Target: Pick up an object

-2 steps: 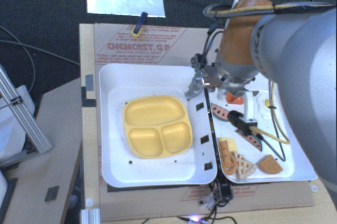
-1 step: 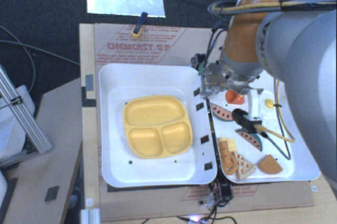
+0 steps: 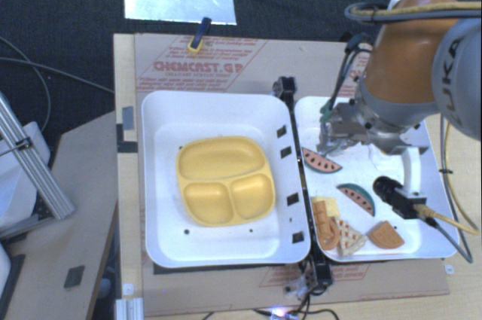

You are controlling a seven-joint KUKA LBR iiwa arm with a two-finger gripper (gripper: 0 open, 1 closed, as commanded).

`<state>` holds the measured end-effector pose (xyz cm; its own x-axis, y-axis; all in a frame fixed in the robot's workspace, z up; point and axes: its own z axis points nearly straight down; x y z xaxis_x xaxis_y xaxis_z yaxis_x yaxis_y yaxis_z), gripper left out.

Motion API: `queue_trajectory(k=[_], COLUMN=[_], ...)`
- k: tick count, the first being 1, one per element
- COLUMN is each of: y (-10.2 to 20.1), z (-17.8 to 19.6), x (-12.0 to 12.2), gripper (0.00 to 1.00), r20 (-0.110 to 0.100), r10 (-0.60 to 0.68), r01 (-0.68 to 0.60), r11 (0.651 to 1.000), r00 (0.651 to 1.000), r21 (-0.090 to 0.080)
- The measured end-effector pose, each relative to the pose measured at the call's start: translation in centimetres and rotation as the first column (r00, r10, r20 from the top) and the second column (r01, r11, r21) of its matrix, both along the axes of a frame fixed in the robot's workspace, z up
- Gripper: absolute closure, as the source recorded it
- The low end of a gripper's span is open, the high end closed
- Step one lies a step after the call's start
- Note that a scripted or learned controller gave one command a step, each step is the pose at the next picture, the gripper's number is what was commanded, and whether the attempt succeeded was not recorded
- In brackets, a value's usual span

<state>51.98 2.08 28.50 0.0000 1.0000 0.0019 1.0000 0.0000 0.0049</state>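
One gripper (image 3: 325,147) hung low in my right bin (image 3: 433,168), just above a watermelon slice (image 3: 321,161); I could not tell its state. A second slice (image 3: 356,197) lay nearby; the yellow tray (image 3: 224,181) filled the left bin (image 3: 162,123).

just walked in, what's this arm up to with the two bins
The KUKA arm reaches in over the right bin, its gripper low by a watermelon slice. A second slice, waffle pieces and a cookie-like piece lie nearby. The left bin holds a yellow divided plate.
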Motion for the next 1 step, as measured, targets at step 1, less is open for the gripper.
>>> queue_trajectory(k=[1], y=[3.34], z=[-2.56], x=[-3.02], gripper=[1.0], r20=[-0.007], r10=[0.007], r01=[-0.007], r11=[1.0], r00=[1.0], r21=[0.0])
